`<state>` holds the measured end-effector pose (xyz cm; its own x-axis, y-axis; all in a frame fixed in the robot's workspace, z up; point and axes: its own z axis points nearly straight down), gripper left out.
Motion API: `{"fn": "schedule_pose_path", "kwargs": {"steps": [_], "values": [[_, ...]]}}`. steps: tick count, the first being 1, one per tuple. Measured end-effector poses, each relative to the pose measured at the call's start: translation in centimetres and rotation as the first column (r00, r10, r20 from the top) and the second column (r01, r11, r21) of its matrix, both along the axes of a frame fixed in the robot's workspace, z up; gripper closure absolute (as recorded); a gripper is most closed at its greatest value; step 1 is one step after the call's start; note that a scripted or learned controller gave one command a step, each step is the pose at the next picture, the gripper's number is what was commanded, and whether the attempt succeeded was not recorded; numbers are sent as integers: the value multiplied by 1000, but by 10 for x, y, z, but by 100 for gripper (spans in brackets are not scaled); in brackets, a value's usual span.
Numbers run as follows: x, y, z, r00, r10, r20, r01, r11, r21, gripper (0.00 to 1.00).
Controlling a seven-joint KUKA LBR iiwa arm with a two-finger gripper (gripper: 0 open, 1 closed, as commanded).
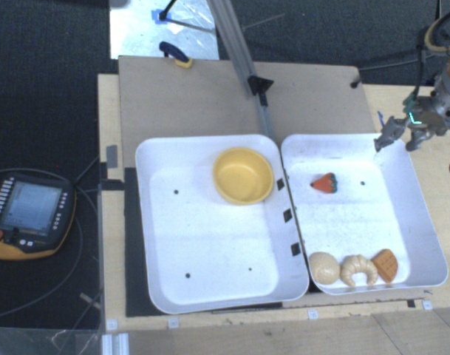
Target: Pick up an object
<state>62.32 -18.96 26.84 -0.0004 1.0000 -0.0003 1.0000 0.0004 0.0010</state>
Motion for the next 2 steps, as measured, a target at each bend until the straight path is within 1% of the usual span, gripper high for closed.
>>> {"fn": "schedule_pose_path", "kwargs": {"steps": [1,2], "values": [[0,0,0,1000,0,0,0,1000,0,0],[0,-9,-47,1000,-1,-3,1,1000,1,0]]}}
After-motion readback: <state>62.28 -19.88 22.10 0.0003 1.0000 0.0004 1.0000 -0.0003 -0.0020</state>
